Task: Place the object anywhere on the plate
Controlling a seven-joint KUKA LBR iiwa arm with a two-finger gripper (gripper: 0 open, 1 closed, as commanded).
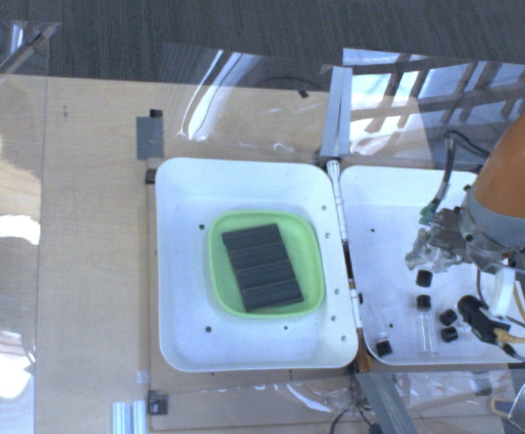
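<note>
Object: dark grey ribbed slab (261, 267), lying flat on the plate, slightly tilted.
Plate: green, square with rounded corners (220, 269), centre of the left bin (181, 242).
Right bin: white (379, 233), right of frame, touching the left bin.
Claw: (435, 253) over the right bin, nothing between the fingers; spread cannot be told.
Table: wooden (81, 242).
</note>
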